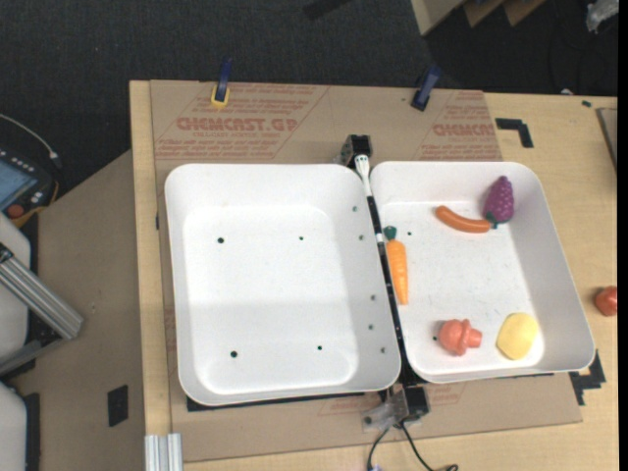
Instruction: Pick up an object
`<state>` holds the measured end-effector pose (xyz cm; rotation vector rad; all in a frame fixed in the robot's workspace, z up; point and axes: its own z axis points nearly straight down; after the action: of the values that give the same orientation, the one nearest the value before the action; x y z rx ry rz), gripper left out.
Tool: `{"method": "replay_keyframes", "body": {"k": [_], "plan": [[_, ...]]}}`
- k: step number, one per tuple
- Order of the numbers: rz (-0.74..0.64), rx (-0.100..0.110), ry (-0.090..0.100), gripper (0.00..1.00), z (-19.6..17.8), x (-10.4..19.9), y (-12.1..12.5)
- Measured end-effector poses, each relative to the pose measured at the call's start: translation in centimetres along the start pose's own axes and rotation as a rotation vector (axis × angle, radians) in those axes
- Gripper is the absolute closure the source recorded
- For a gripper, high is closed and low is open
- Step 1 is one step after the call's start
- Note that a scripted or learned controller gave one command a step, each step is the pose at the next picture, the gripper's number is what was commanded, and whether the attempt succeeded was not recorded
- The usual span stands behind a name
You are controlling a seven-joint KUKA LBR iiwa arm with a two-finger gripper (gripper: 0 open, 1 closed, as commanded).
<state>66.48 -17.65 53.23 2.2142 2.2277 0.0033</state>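
An orange patch (605,302) (perhaps the arm's band; cannot tell) sits at the right edge.

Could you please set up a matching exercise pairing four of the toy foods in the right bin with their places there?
Things:
1. carrot
2. purple grapes
3. yellow lemon
4. sausage

Places:
A. near right corner of the right bin
B. along the left wall, by the divider
C. far right corner
D. far side, just left of the grapes

Pairs: 1-B, 2-C, 3-A, 4-D
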Motion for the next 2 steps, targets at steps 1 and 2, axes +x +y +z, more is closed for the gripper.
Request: {"method": "replay_keyframes", "body": {"k": [1, 2], "plan": [[0.004, -0.008, -0.007, 1.00, -1.5, -0.3, -0.2], [0.009, 0.007, -0.001, 1.00, 4.3, -0.9, -7.1]]}}
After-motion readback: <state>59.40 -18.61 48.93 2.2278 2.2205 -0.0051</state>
